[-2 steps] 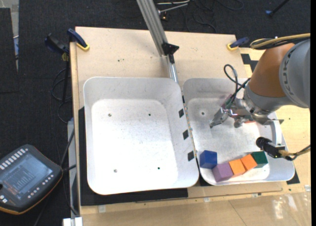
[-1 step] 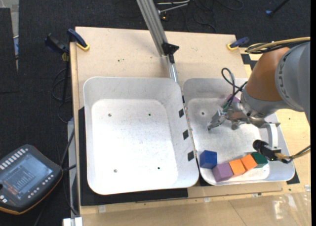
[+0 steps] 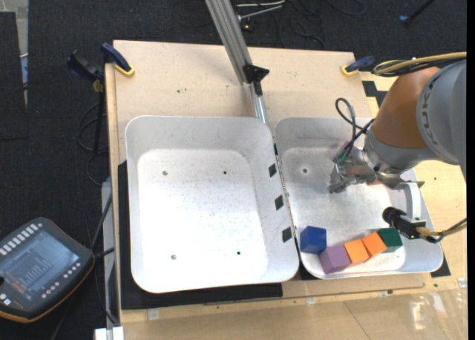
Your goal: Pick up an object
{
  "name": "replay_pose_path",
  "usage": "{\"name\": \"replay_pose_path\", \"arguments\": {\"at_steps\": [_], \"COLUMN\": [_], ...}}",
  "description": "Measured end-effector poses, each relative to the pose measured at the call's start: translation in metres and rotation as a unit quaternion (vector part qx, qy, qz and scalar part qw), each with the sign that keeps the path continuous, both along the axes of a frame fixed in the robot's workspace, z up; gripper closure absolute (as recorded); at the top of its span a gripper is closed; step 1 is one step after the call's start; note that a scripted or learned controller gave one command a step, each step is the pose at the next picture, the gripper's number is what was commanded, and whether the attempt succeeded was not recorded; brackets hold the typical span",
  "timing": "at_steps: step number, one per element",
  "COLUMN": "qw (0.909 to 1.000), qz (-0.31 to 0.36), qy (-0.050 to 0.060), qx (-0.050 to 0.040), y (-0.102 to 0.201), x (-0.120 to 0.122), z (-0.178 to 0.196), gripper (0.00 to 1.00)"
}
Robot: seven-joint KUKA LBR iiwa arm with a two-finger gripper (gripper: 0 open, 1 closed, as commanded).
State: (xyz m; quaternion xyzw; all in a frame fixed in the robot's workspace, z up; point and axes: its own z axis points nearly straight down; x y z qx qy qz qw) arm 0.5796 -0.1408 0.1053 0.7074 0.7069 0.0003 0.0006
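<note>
Four blocks lie in a row along the near edge of the right bin (image 3: 312, 138): a blue block (image 3: 313, 239), a purple block (image 3: 334, 258), an orange block (image 3: 357, 249) and a green block (image 3: 385, 241). My gripper (image 3: 340, 182) hangs over the middle of that bin, up and a little right of the blue block, well apart from all the blocks. Nothing shows between its fingers. The grey and orange arm comes in from the right above it.
The left bin (image 3: 197, 201) sits beside the right one on the bench. A slanted metal pole (image 3: 230, 30) runs from the top down to the bins' shared rim. Clamps sit at the bench's far corners. A pendant (image 3: 37, 266) lies at lower left.
</note>
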Motion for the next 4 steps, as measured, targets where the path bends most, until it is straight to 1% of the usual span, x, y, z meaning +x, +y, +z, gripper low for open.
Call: {"name": "replay_pose_path", "arguments": {"at_steps": [1, 2, 3, 4], "qw": [1.0, 1.0, 1.0, 1.0], "qz": [0.002, 0.001, 0.002, 0.004], "qy": [-0.003, -0.004, -0.003, 0.001], "qx": [-0.0007, -0.0012, -0.001, 0.001], "y": [0.002, -0.006, -0.011, 0.042], "x": [0.012, 0.015, 0.025, 0.014], "z": [0.052, 0.113, 0.171, 0.172], "gripper": [1.0, 1.0, 1.0, 1.0]}}
